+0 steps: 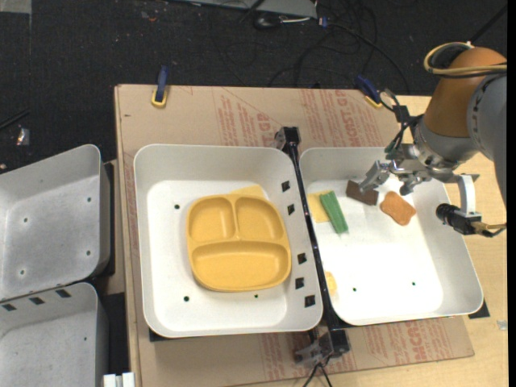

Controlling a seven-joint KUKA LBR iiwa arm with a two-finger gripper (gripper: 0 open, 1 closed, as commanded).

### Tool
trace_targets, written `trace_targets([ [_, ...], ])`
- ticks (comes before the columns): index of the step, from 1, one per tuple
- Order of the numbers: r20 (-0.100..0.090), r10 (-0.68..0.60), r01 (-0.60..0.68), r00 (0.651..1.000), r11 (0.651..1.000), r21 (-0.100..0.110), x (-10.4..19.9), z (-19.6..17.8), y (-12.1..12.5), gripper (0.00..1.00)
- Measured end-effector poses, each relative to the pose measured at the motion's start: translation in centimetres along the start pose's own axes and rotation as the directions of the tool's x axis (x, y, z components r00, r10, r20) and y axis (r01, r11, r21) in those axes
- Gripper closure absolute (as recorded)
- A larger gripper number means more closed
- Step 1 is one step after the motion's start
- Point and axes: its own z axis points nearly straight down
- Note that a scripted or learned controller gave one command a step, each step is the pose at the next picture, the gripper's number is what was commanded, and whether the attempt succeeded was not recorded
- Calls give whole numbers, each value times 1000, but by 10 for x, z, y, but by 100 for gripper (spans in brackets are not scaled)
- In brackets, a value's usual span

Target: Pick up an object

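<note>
Camera view: gripper [385, 185] open, above orange obj [397, 209].

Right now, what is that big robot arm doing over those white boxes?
The grey and orange robot arm reaches in from the right, trying to pick something up. Its pincer hangs low over the right bin, close above an orange-brown lump with a dark brown block just left of it. A green stick lying on a yellow piece sits further left. The left bin holds a yellow divided tray. I can't see anything gripped yet.
</note>
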Motion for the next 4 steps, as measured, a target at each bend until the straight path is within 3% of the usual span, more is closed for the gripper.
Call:
trace_targets([
  [1,0,-1,1,1000,1000,-2,1,34,0,0],
  [2,2,-2,2,1000,1000,-7,0,21,2,100],
  [4,2,-4,4,1000,1000,-10,9,-84,9,100],
])
